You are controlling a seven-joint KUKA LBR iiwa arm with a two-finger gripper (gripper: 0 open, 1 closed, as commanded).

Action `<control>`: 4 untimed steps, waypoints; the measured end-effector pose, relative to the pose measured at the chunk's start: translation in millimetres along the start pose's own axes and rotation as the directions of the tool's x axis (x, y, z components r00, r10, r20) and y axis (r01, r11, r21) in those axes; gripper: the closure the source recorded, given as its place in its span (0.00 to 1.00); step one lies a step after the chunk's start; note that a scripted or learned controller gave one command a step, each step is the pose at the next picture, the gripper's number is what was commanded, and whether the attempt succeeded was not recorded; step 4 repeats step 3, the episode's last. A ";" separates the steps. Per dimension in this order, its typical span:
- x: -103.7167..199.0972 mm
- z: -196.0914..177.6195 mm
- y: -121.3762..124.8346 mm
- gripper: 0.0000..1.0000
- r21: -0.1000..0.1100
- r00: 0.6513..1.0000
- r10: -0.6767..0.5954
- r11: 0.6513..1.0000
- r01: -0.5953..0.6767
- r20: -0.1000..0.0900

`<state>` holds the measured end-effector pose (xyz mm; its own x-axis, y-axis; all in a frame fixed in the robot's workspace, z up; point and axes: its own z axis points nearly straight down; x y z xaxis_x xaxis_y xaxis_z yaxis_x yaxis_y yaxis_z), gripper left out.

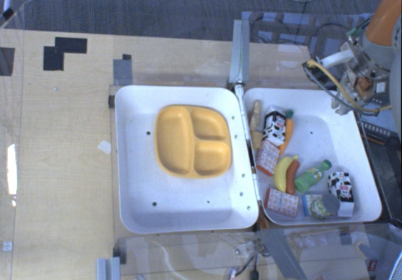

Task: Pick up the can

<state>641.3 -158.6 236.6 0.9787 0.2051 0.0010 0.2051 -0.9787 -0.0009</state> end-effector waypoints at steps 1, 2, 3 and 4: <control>-10.1 -176.4 4.1 1.00 -0.004 1.000 0.001 1.000 -0.001 -0.007; -3.9 20.1 2.2 1.00 0.000 1.000 -0.011 1.000 0.011 0.000; 7.5 148.9 23.6 1.00 -0.002 1.000 -0.001 1.000 0.001 -0.006; 7.5 148.9 23.6 1.00 -0.002 1.000 -0.001 1.000 0.001 -0.006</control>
